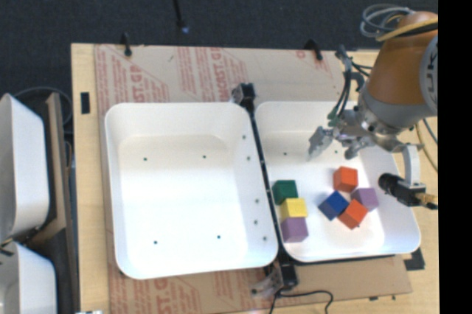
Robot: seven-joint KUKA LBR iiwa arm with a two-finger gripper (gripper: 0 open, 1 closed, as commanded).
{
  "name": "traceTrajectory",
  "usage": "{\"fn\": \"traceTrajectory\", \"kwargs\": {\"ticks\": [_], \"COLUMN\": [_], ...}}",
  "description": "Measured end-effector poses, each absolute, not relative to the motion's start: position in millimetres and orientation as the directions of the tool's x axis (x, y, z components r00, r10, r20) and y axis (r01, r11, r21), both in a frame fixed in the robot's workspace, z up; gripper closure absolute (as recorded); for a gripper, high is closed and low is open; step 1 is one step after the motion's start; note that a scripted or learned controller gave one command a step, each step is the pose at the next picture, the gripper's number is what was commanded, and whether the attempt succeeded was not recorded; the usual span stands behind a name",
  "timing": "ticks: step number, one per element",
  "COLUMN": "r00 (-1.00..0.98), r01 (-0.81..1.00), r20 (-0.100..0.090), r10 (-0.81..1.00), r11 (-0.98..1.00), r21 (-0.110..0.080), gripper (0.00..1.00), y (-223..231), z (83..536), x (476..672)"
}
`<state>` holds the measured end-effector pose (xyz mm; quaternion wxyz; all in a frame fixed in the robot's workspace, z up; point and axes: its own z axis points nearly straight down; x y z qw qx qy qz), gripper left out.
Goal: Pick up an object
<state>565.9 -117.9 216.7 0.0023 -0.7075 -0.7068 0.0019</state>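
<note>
In the right bin (394, 235), matte cubes cluster at five o'clock: green (285, 191), yellow (295, 208), purple (294, 228), blue (333, 205), two orange (345, 178), lilac (365, 197); the gripper (337, 141) hangs at twelve o'clock above them, fingers seemingly apart, holding nothing; nothing blocks the cubes.

In the right bin (398, 235) lie my blocks: green (285, 191), yellow (295, 208) and purple (294, 228) touching in a column by the divider; an orange cube (345, 178) alone; blue (334, 205), orange (354, 214) and lilac (365, 197) clustered.
</note>
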Motion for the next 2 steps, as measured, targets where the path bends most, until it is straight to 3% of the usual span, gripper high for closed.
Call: {"fn": "traceTrajectory", "kwargs": {"ticks": [1,2], "r00": [0.000,0.001], "r01": [1.000,1.000], "r20": [0.000,0.000], "r10": [1.000,1.000], "r11": [0.000,-0.001], "r21": [0.001,-0.003], "gripper": [0.00,0.00], "y": [-117.8,-119.9], "z": [220.0,175.0], "x": [567.3,573.6]}}
